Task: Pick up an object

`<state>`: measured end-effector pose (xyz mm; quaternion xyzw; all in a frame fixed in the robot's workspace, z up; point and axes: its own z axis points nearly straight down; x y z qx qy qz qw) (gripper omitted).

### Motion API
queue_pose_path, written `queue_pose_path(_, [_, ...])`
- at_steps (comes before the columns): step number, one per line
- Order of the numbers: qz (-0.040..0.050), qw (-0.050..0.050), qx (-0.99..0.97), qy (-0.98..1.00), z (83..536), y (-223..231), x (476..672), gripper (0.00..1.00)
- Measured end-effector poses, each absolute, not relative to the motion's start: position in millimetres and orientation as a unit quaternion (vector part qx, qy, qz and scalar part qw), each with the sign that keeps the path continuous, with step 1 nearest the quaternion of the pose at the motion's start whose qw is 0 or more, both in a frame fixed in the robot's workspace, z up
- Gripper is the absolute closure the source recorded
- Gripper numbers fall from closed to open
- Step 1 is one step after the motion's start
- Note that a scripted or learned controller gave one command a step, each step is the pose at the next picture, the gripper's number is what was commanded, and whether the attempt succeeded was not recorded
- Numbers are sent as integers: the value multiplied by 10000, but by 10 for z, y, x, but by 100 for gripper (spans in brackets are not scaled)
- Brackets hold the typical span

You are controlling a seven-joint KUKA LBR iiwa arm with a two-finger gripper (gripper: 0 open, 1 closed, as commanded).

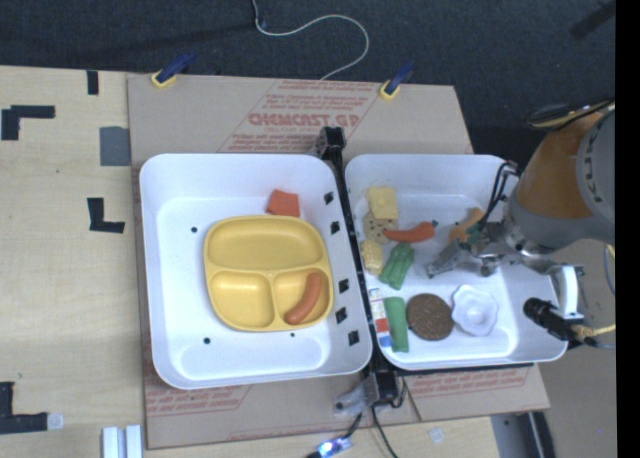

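Observation:
My gripper reaches low into the right bin from the right, over its middle floor. Close to it lie a red chili, a green pepper, a brown round patty and a white cup. A small yellow-orange piece sits just behind the wrist. A pale yellow block and a yellowish cob lie along the bin's left side, and a green stick lies at its front left.
The left bin holds a yellow divided plate with a sausage in its front right compartment. An orange block lies behind the plate. A black divider with clips separates the bins.

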<state>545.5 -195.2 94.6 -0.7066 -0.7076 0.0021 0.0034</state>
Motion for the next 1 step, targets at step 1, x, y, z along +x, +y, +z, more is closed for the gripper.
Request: queue_pose_path(1, [9, 0, -7066, -7076, 845, -1946, 5457, 0])
